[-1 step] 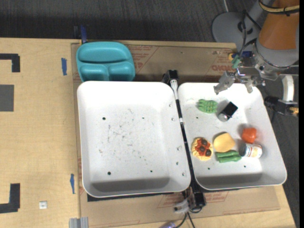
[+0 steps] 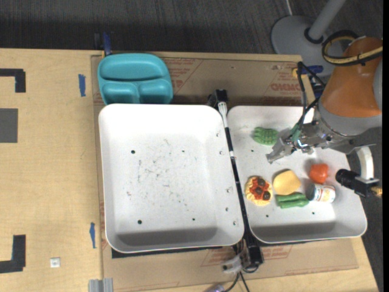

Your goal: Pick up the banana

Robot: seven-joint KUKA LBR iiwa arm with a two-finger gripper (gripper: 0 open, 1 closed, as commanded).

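Banana (image 2: 286, 181) in right bin (image 2: 346, 227), just below gripper (image 2: 281, 152), apart from it. We see gripper over bin, nothing between its fingers; spread unclear.

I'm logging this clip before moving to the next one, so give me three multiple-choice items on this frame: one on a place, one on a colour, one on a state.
1. Which bin holds the toy foods?
A. The left bin
B. The right bin
C. Both bins

2. What colour is the divided tray behind the left bin?
A. Teal
B. Red
C. Yellow

3. Where is the claw?
A. Over the left bin
B. Over the right bin, above the foods
C. Over the cardboard outside the bins

Answers:
1. B: the yellow piece, tomato, green leafy piece and small pizza all lie in the right bin.
2. A: the tray is teal.
3. B: the claw hangs over the right bin, with the foods around it.
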